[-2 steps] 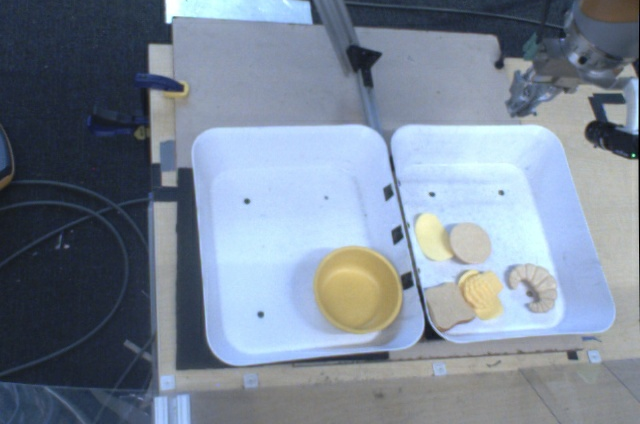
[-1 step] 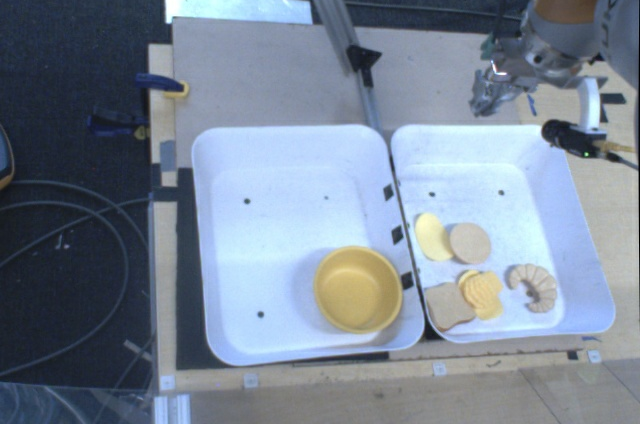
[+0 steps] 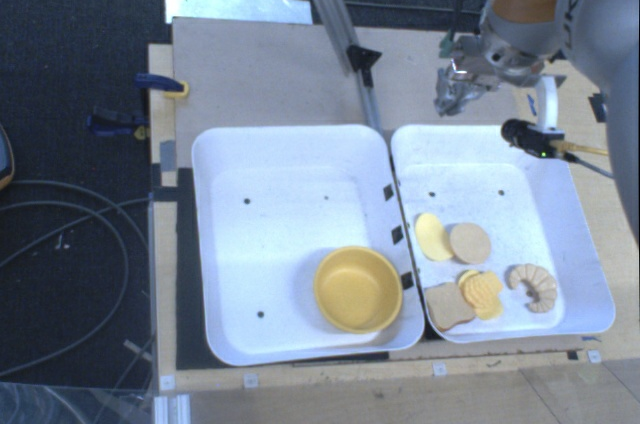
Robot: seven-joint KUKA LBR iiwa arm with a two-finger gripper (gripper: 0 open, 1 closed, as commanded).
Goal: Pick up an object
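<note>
My gripper (image 3: 452,99) hangs above the far edge of the right bin (image 3: 560,212), well clear of the food below. In that bin lie a pale yellow disc (image 3: 431,237), a tan round cracker (image 3: 470,243), a slice of toast (image 3: 449,306), a yellow waffle piece (image 3: 484,294) and a croissant (image 3: 534,285), all grouped near the front. A yellow bowl (image 3: 357,288) sits in the left bin (image 3: 260,212) at its front right. Nothing is seen between the gripper's fingers.
A slanted metal pole (image 3: 330,2) crosses the bench behind the bins. A blue and yellow clamp (image 3: 150,102) grips the bench's left edge. Cables run over the floor at the left.
</note>
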